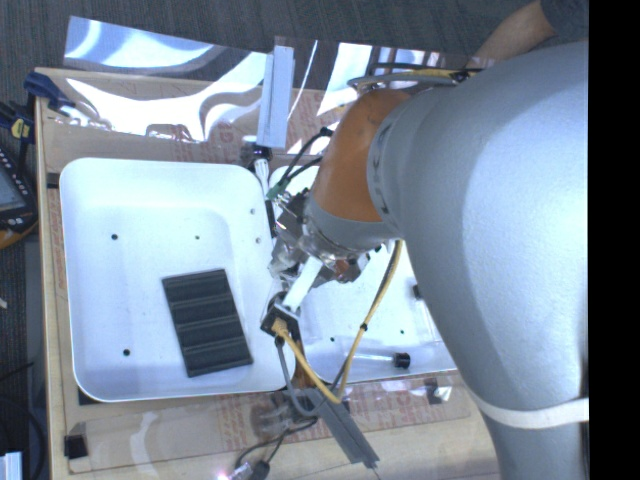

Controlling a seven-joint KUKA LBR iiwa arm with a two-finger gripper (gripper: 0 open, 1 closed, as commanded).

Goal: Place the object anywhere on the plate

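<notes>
Camera view from above puts two white bins on the desk [180, 433] before us. In the left bin [120, 198] we see the slab [206, 323]. It is black and rectangular, with a matte face crossed by ribs that run over its short width and divide it into several bands. It lies flat on the bin floor in the near half, close to the near wall. Its long sides are turned a little off the bin's own lines. It touches nothing else and sits apart from the arm [480, 218].

The arm covers most of the right bin [400, 318]. Its wrist [335, 223], below the orange band, hangs over the ridge where the two bins meet, just beside the left bin's right wall. We cannot tell whether the jaws are spread or pressed together, and we see nothing between them.

On the right bin's floor near its front wall lies a thin clear stick [385, 358] with a black end.
</notes>
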